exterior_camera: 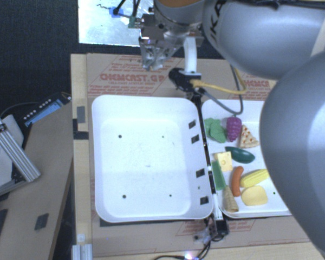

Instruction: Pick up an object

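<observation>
The gripper (153,56) hangs above the bench's far edge, beyond the far rim of the left bin (105,145). The view is too blurred there to tell how far the jaws stand apart. Nothing is visible between them.

All candidate objects lie in the right bin (249,104), along its left wall, well apart from the gripper. Near the far end sit a green leaf (214,129), a purple grape bunch (234,128) and a pizza slice (248,137). Toward the middle lie a dark green pod (241,155) and a cheese cube (224,160). Toward the near rim lie a sausage (236,180), a corn cob (254,177), a yellow lump (254,196) and a cone (229,201).

Handling, judged from appearance: these look like small toy foods, light, rigid and smooth, so likely to slip from a shallow pinch.

- Sausage, corn cob: grip across the short axis, at mid-length.
- Cheese cube: grip on two flat opposite faces.
- Leaf, pizza slice: lie flat and offer little to pinch.

Objects crowd together; neighbours may block finger entry.
</observation>
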